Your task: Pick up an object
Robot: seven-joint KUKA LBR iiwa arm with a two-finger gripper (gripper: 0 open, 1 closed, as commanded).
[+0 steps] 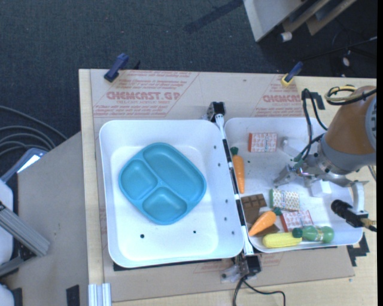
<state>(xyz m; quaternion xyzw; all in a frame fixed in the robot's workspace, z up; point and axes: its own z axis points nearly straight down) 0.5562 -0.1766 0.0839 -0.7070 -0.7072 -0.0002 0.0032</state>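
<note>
Both bins (114, 179) smooth white plastic, slight sheen. Blue divided plate (163, 182) matt plastic. Bench top (179, 89) looks like paper-masked sheet with red print. Carrot (239, 173) and corn (282, 240) glossy toy plastic. Arm wrist (350, 134) smooth orange and grey casing, semi-gloss.

Arm (353, 128) cut off at right edge; jaws indistinct.

A pale table (149, 89) covered in printed protective film stood on dark carpet (119, 30). Blue clamps (115, 67) gripped its far edge. Grey cables (24, 137) curled on the floor at left, and light-coloured furniture (287, 18) sat beyond the top corner.
</note>
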